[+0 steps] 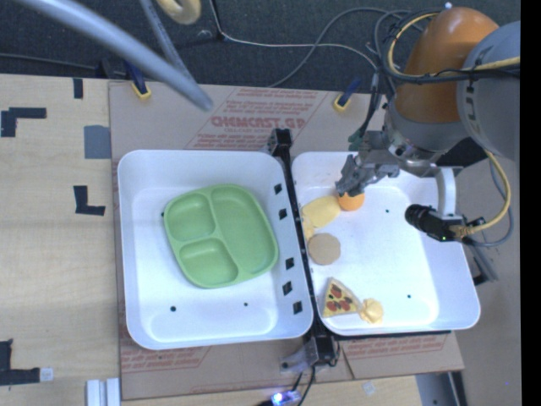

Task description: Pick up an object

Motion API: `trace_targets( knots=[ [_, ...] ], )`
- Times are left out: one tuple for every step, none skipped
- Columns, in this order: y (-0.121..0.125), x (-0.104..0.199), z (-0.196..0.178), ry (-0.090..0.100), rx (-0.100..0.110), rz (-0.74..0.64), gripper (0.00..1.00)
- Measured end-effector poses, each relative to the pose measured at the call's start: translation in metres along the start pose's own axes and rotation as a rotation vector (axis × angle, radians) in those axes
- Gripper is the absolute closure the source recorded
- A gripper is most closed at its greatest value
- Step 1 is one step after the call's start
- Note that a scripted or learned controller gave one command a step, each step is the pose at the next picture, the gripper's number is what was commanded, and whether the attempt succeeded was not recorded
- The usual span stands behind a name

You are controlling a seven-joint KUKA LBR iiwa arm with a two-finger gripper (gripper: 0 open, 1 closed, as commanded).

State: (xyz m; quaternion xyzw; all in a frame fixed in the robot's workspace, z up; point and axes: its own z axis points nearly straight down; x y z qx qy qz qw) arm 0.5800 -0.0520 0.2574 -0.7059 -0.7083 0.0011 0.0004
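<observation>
Look to the upper right of the frame: your arm point(456, 66) reaches in there, its orange band above the grey wrist, and the gripper point(353, 186) hangs over the back part of the right bin point(439, 294). Directly under the fingertips sits a small orange object point(352, 200), roundish, so it shows no clear long axis. The dark fingers come down right onto its top edge, and you cannot tell from this slant how wide they stand or whether the orange piece is actually between them.

Just left of and below it lies a pale yellow piece point(319, 212), touching or nearly touching the orange one; its long axis runs from lower left to upper right, toward the gripper. Below that, near the divider point(292, 227) between the bins, is a flat tan round disc point(323, 249). Toward the lower centre of the frame, at the front of the same bin, a pizza slice toy point(339, 299) lies with its long axis roughly left to right, its narrow tip up and left, and a small yellow lump point(371, 312) rests against its right end.

The left bin point(144, 311) holds a green divided plate point(221, 234), its long axis tilted from upper left to lower right, with one large compartment on the right and two smaller ones on the left.
</observation>
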Motion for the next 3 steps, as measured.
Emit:
trace_targets(
  knots=[
    [0.006, 0.051, 0.019, 0.0, 0.001, -0.001, 1.0],
    [0.014, 0.102, 0.016, 0.001, -0.001, -0.003, 1.0],
    [0.013, 0.153, 0.014, 0.001, -0.001, -0.002, 1.0]
  ],
)
